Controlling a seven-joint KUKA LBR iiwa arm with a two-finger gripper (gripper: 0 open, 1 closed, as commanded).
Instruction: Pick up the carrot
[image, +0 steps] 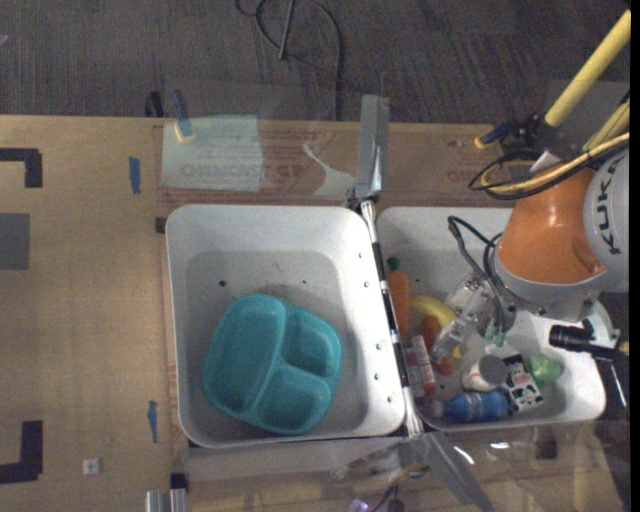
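Scanning from the left, I'm passing over the left bin (190, 260), where a teal divided plate (272, 363) is lying flat on the floor, nothing to do with my job. Crossing the metal divider (372, 215), I'm coming into the right bin (430, 225), and there's the carrot (399, 297), lying lengthwise hard against the bin's left wall, with a yellow banana (432, 308) just beside it and a red-labelled packet (421, 365) below. My gripper (470, 325) is hanging over the clutter to the carrot's right, near it but apart from it, and whether my jaws are spread or pressed together I cannot tell from up here. Further right, a blue bottle (475, 406) and a small patterned box (520, 383) are crowding the corner. I'm judging the risk this way: that wall is leaving little room for a finger, so I might pinch the banana instead, or nudge the carrot along the wall.
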